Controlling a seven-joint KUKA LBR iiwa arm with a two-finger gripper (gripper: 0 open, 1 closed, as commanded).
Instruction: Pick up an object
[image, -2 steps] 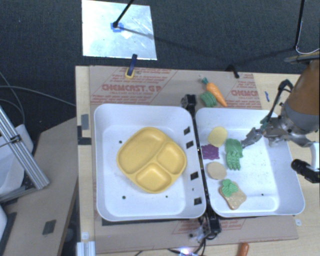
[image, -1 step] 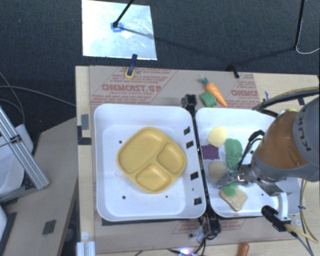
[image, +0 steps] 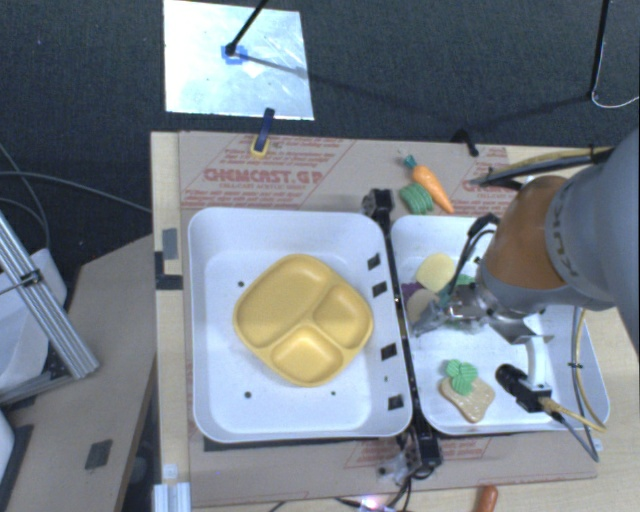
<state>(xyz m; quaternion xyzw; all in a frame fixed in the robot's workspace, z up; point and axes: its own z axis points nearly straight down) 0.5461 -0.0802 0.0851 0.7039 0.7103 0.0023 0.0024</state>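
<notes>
Just beside the claw (image: 437, 316) lies a pale yellow toy (image: 436, 270).

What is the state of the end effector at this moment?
End effector: low in the right bin; open or closed cannot be told.

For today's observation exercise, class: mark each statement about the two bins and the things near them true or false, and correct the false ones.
1. The yellow divided tray lies in the left bin. True.
2. The toy carrot lies inside the right bin. False: it lies on the board beyond the bins.
3. The gripper is over the right bin. True.
4. The tan and green toy sits on the yellow divided tray. False: it lies in the right bin, near its front edge.
</notes>
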